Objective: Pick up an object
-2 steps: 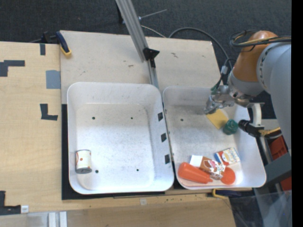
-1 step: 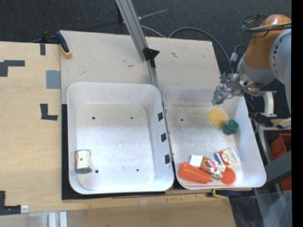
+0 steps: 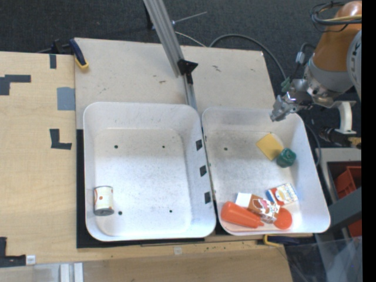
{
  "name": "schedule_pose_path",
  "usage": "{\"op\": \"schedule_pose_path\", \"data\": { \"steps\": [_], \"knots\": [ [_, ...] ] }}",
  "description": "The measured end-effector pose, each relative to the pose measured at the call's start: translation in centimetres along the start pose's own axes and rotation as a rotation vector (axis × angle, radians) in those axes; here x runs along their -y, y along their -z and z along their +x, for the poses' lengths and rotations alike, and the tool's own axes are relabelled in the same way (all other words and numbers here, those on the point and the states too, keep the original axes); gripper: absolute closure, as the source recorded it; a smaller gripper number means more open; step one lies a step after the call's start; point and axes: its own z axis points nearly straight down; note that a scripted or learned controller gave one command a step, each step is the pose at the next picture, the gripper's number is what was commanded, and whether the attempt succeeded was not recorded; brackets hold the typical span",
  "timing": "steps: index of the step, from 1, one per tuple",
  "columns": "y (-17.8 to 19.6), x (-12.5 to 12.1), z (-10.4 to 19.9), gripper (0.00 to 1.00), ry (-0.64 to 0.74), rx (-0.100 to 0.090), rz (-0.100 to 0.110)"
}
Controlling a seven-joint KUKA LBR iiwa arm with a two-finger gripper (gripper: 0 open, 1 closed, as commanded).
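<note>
We see the claw [image 3: 281,111] hanging over the far right corner of the right bin [image 3: 311,157], carrying nothing; whether it is spread or pressed together we cannot tell at this size and angle.

The nearest candidates lie just below it: a yellow block [image 3: 269,145] touching a small green lump [image 3: 286,157]. We judge the block light, perhaps spongy, with flat sides that suit a pinch across its narrow width; the green lump looks rounder and likelier to slip.

Along the near wall sit an orange carrot-shaped toy [image 3: 241,215], smooth and tapered, and a small printed carton [image 3: 281,195] with other bits crowded against it; we cannot separate these clearly. The left bin [image 3: 94,122] holds a little can [image 3: 103,200], probably stiff and prone to rolling. The arm is cut off at the right edge.
</note>
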Motion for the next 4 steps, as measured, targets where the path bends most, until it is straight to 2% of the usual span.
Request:
{"op": "schedule_pose_path", "data": {
  "steps": [2,3,4],
  "knots": [
    [0.0,-0.4,12.9,1.00,0.006,-0.004,0.006],
    [-0.6,-0.7,18.4,1.00,0.005,-0.002,0.006],
    [1.1,0.1,23.9,1.00,0.006,-0.003,0.004]
  ]
}}
